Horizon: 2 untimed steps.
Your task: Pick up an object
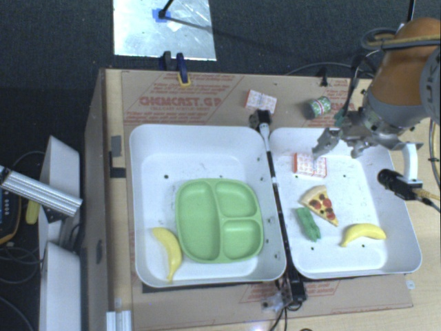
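1. From the overhead camera view, the arm comes in from the right, and its gripper point(342, 142) hangs above the back of the right bin point(400, 243). Both fingers point(324, 143) are spread well apart with nothing between them.
2. Just below the left fingertip lies a small red-and-white card point(309, 164), flat on the bin floor near the divider. It looks like the nearest candidate.
3. Further forward in that bin sit a pizza slice toy point(320, 205), a green piece point(309, 223) touching its lower left, and a yellow banana point(363, 234) off to the right, apart from both.
4. The left bin point(151, 157) holds a green divided plate point(220, 219) and a second banana point(168, 252) against its front-left rim.
5. If it goes for the card, I'd say that's awkward: it lies flat, so the fingers would need to come straight down astride its narrow width and close low.
6. The lone banana in the right bin looks the easier grab to me, chunky and with room around it; straddling its middle across the curve should hold best.
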Each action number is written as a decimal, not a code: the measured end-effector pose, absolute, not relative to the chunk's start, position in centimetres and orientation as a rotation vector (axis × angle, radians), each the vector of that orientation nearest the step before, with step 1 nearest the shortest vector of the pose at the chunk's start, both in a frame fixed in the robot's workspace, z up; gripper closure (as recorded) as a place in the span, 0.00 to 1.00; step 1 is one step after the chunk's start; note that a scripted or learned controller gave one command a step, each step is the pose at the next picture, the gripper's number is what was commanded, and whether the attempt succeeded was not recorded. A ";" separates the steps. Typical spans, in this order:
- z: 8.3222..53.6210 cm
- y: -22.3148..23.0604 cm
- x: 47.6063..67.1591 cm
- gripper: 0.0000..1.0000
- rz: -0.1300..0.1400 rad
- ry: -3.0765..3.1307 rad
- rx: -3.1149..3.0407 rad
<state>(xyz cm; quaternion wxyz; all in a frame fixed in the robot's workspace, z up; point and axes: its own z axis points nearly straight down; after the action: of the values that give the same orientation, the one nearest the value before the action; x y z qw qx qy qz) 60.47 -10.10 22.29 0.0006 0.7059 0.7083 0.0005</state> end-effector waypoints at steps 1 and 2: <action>9.1 -10.3 56.2 0.00 -0.003 2.225 2.222; 8.4 -9.3 52.8 0.00 0.000 2.223 2.221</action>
<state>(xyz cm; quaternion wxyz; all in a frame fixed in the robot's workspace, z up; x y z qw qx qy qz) 52.77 -9.28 8.39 -0.0001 0.7068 0.7074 0.0001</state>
